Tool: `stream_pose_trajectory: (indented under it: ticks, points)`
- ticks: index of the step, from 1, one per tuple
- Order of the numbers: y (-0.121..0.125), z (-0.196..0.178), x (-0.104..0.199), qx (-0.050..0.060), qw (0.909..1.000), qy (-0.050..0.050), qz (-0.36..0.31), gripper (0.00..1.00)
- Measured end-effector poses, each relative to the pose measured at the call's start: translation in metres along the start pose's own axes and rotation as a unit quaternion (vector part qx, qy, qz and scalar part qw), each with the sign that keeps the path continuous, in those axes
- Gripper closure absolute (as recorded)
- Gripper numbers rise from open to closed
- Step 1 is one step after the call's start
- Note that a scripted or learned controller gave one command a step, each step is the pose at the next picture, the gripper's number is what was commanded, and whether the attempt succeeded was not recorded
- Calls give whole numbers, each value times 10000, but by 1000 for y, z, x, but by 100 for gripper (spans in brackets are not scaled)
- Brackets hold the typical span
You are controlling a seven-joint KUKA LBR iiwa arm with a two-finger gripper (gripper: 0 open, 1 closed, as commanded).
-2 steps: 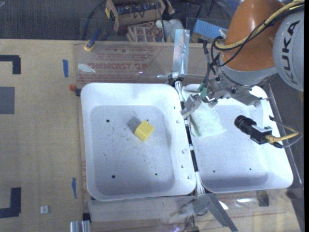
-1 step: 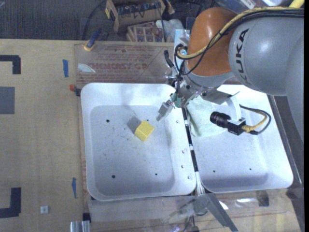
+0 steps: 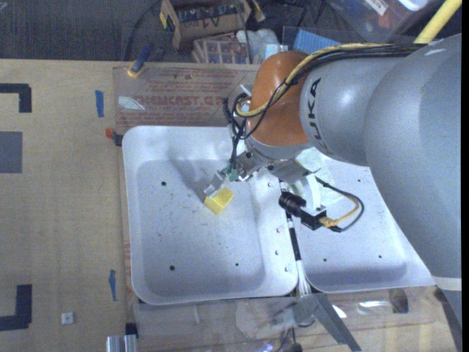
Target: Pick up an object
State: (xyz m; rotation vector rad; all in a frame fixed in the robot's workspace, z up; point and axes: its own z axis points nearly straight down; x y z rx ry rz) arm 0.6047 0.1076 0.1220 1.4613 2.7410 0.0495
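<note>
Just below the claw [image 3: 218, 184], in the left bin [image 3: 146, 226], lies a yellow block [image 3: 220, 200] (touching its tips or not, I cannot tell); how wide the claw stands is unclear.

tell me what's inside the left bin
A yellow block lies in the left bin, just below the hand. The arm covers the bin's upper right corner.
</note>
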Motion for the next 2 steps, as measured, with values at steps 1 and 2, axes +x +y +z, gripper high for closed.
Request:
stream_pose_trajectory:
  ticks: [1,2]
  points:
    - [53,32,93,156,9987,60,475,0]
    - [18,26,112,20,9987,53,507,0]
